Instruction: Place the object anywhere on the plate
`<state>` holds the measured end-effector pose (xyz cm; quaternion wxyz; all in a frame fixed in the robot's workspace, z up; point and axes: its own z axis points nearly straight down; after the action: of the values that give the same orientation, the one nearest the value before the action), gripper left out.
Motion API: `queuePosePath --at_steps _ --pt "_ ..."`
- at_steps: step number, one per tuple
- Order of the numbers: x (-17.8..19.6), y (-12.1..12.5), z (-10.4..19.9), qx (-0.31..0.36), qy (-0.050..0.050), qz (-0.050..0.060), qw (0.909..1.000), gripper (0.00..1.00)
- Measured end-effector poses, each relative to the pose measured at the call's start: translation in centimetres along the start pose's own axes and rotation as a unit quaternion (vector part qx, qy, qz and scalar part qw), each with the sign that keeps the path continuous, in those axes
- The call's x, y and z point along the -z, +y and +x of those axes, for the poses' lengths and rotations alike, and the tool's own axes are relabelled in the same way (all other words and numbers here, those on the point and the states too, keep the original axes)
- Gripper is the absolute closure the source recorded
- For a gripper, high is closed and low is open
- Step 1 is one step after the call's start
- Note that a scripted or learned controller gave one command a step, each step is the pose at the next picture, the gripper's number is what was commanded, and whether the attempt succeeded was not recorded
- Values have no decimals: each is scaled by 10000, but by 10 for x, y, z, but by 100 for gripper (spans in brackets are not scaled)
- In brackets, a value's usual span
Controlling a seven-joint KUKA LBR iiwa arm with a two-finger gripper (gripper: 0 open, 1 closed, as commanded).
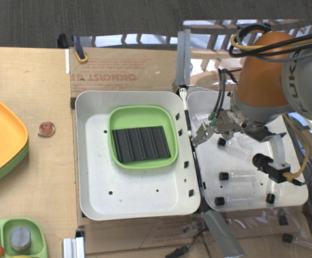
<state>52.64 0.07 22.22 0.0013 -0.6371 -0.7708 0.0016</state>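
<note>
Pincer is seen over the right bin, close to the divider between the two bins, hanging off the grey arm with its orange band. Finger state cannot be told: the tips are small, blurred and partly lost against the bin's pale floor. Nothing is seen clamped between them.

Left bin is occupied by a green plate, square with rounded corners, set toward the bin's far half. A dark ribbed rectangular object is laid flat on the plate, covering most of its floor and reaching the near rim. Object and pincer are well apart, separated by the bin walls.

Right bin floor is scattered with small clear pieces tipped with black caps, hard to make out against the white. Black cables are looped over the top of the arm.

On the wooden bench to the left, stacked orange plates are cut by the frame edge, with a small red-brown knob just beside them. A green compartment tray is seen at the near left corner, a grey round item in one section. Cardboard is laid flat behind the left bin.
</note>
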Motion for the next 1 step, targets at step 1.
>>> queuePosePath --at_steps 1 --pt "6 -5 12 -256 -2 -3 9997 0"
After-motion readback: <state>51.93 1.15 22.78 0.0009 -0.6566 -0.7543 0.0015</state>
